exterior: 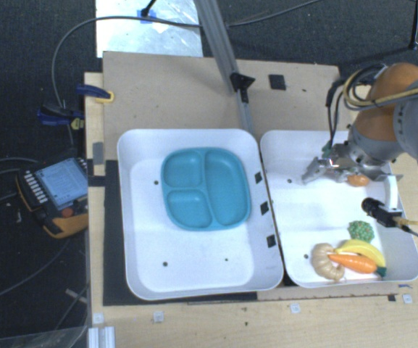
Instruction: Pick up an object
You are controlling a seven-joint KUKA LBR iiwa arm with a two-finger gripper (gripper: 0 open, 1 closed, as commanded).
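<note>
two white bins on a cardboard-topped bench

the left bin holds a blue divided plate. in the right bin, toy food sits in the near corner: a carrot, a banana, broccoli. the gripper hovers low at the bin's far side, grip state unclear. dark carpet and cables surround the bench.

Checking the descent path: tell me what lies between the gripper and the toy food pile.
In the camera view, bare white bin floor separates the gripper from the pile: broccoli, banana, carrot.
</note>
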